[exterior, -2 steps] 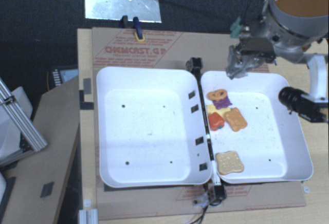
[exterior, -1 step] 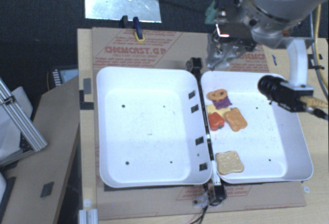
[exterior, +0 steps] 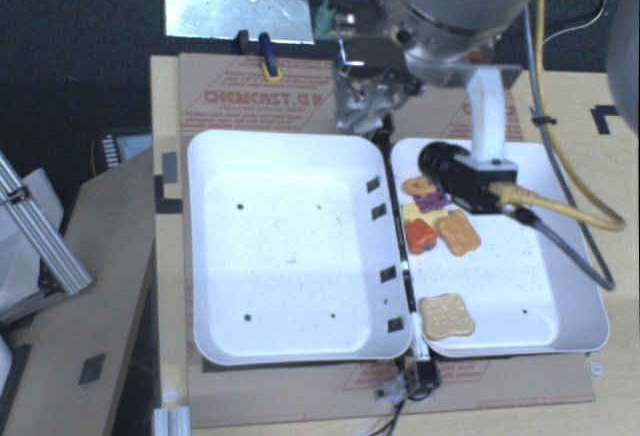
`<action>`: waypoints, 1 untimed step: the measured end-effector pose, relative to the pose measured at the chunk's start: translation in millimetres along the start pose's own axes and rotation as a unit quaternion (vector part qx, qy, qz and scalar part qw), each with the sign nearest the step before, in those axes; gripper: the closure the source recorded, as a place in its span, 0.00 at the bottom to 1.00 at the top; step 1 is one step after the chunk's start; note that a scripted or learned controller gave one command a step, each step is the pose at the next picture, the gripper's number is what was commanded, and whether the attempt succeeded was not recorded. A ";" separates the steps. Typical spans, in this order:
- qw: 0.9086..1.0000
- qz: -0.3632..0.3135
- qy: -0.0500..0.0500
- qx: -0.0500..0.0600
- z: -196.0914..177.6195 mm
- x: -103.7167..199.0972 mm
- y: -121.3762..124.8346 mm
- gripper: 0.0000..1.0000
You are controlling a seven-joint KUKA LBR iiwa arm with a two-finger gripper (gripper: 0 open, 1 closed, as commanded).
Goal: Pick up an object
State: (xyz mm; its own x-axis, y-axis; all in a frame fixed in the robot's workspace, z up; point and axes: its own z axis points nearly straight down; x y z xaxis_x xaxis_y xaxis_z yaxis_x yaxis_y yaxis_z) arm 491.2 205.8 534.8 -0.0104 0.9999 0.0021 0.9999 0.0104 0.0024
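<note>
The right bin holds several small toy foods near its left wall. An orange ring-shaped piece lies at the back, with a purple piece just in front of it. A red piece and an orange-tan slab lie side by side in the middle. A pale toast slice lies alone at the front left corner. My gripper hangs over the far rim where the two bins meet, behind the foods and apart from them. Nothing is visibly held.
The left bin lies beside the right one, with a black-clipped divider between them. A black unit on a white bracket, with a yellow cable, overhangs the right bin's back. Blue and yellow clamps stand behind the left bin.
</note>
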 end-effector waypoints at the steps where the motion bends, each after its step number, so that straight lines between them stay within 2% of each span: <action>1: 1.000 0.001 -0.003 0.007 166.8 29.6 -6.3 1.00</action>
State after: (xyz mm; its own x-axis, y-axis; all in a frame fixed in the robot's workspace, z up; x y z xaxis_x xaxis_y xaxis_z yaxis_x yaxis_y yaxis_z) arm 485.0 235.7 368.0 -0.0083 1.0000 -0.0047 0.9999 0.0082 -0.0117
